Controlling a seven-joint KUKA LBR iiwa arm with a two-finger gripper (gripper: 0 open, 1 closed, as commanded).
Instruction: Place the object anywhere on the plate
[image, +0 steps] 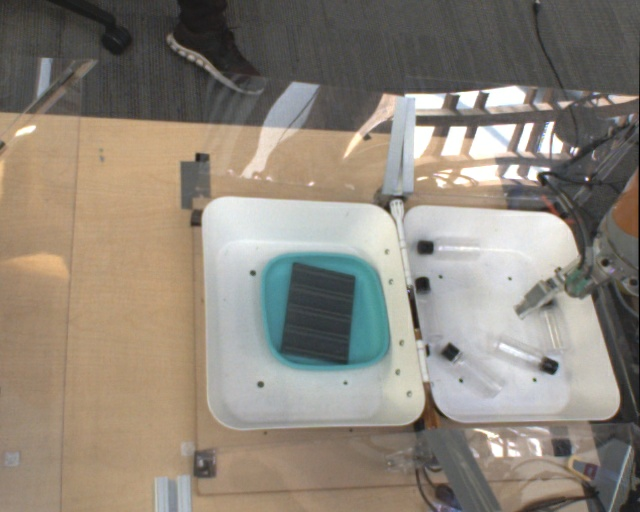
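Wooden bench (100, 300), dark shoe (213, 50) on grey carpet (400, 40)

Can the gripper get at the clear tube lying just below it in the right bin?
Probably yes: the gripper hangs over the right bin, and the clear tube lies in the open there.

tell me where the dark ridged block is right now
The dark ridged block lies flat on the teal plate in the left bin, across the divider from the clear capped tubes in the right bin.
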